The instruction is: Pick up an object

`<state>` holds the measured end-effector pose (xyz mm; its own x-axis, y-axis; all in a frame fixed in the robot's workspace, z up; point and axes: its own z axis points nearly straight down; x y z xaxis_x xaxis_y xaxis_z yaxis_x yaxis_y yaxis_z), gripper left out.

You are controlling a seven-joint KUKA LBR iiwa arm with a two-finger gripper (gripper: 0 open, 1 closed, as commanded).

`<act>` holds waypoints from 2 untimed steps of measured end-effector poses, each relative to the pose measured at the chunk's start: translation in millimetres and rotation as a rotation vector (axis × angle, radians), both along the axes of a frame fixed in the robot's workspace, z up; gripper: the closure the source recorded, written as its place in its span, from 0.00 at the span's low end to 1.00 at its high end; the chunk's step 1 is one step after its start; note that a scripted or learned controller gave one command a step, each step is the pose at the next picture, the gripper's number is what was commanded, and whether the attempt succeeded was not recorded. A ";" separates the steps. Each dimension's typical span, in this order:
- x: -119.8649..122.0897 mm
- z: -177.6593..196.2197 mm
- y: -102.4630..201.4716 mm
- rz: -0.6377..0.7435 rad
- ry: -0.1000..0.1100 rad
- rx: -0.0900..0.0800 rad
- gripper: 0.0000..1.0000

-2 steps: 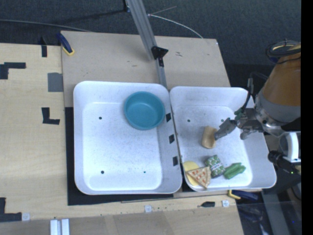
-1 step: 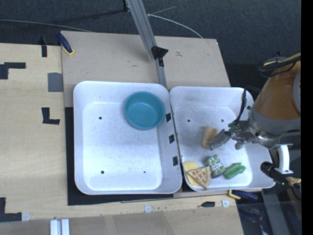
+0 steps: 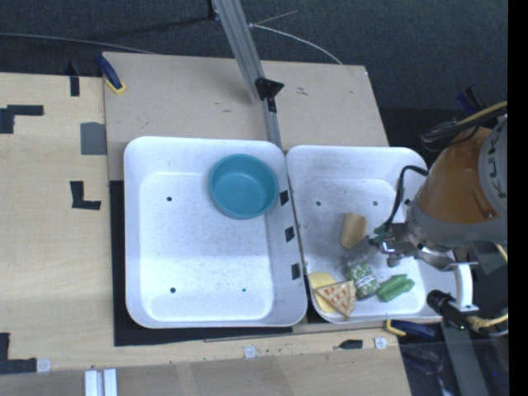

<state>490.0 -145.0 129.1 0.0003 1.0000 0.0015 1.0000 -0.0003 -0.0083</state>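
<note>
The right bin (image 3: 330, 176) holds a tan cork-like piece (image 3: 352, 229), a dark green-and-white packet (image 3: 361, 280), a green pod-shaped toy (image 3: 395, 288) and a yellow pizza-slice toy (image 3: 334, 296). My gripper (image 3: 386, 244) hangs low over the right bin's right half, just right of the tan piece and above the packet. I see nothing held between its fingers. The orange wrist band (image 3: 458, 184) rises behind it at the right.
A blue bowl (image 3: 242, 186) sits at the back of the left bin (image 3: 165, 246). A grey metal pole (image 3: 247, 52) slants down to the divider between the bins. The wooden bench surrounds both bins, with blue-yellow clamps (image 3: 111, 74) at its corners.
</note>
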 end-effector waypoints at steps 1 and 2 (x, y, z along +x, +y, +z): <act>0.1 -40.5 -0.2 0.000 -0.008 -0.003 0.00; 0.9 -28.6 -1.3 0.000 -0.011 -0.006 1.00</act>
<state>491.0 -146.3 100.5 0.0007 1.0000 -0.0042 1.0000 -0.0007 0.0031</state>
